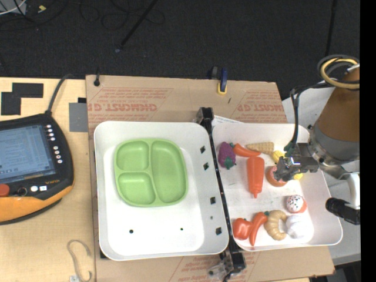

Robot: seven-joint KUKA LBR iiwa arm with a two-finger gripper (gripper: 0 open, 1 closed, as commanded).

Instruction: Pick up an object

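two shallow white bins side by side on brown cardboard: left bin [111, 228] holding a green divided tray [151, 173], right bin [329, 231] scattered with toy food. on the bench at far left, a teach pendant [29, 163] with a lit screen and orange underside.

in the right bin: purple eggplant-like toy [227, 153] near the top left, just beside a small red-orange pepper [246, 151]; pale cone [260, 147] above; long orange carrot [255, 175] lying upright in the middle. toward the near edge, a red pepper [249, 227], touching a tan croissant-like piece [275, 224], a white lump [298, 228] and a white ball with red marks [295, 203].

gripper [286, 170] low over the bin's right half, arm [341, 119] reaching in from the right. directly under and against the dark fingers, a red round toy [275, 177], with a yellow piece [278, 156] just beside; carrot close on the left, crowding that side. cannot tell whether the claw is apart or together, nor whether anything sits between.
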